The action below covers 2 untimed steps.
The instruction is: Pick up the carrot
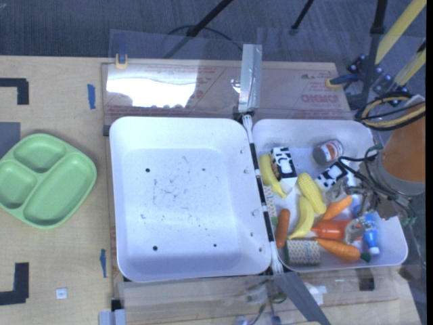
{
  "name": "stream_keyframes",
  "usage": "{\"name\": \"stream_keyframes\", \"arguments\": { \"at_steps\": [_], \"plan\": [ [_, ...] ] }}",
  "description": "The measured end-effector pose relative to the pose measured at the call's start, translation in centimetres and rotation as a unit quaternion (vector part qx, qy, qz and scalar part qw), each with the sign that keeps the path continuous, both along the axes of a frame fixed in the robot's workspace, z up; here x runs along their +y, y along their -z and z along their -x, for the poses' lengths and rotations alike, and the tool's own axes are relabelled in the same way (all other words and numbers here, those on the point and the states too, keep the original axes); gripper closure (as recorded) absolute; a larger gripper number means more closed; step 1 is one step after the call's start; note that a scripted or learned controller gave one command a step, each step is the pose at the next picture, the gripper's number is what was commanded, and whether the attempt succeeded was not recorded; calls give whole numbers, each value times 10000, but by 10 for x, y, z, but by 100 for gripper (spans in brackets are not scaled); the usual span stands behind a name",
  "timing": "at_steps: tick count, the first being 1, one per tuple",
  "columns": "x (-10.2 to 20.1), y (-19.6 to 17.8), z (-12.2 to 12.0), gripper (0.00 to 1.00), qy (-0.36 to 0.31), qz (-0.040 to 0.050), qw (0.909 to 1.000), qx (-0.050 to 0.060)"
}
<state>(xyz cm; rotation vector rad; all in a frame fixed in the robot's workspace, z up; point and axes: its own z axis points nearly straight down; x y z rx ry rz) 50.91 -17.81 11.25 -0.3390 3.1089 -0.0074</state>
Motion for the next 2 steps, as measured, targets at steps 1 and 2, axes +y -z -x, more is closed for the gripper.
{"name": "stream_keyframes", "arguments": {
  "at_steps": [1, 2],
  "plan": [
    [21, 2, -57, 0, -1793, -7, 9838, 33],
    [-9, 24, -54, 0, -3675, -55, 9300, 20]
  ]
}}
